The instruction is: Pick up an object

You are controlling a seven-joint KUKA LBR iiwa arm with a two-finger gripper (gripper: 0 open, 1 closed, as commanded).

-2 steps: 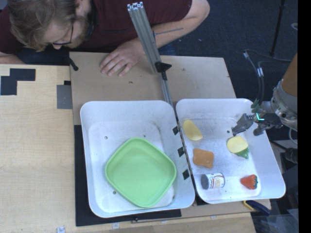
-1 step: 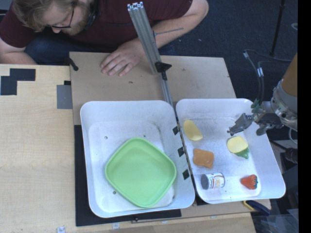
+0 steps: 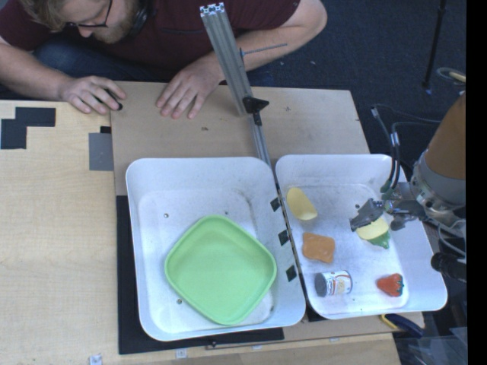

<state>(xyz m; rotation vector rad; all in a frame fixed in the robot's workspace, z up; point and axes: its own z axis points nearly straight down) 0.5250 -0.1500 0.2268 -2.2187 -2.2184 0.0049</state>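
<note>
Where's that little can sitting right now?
The can lies on its side near the right bin's front edge, just below the orange block and left of the strawberry.

Bench [image 3: 53, 226] with 2 bins [image 3: 144, 204]

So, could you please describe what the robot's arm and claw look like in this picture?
The arm comes in from the right as a thick rounded body with an orange band above a grey wrist section. Black cables loop along its left side. The claw is a compact dark grey and black metal assembly with short fingers. No markings or labels are legible on it.
</note>
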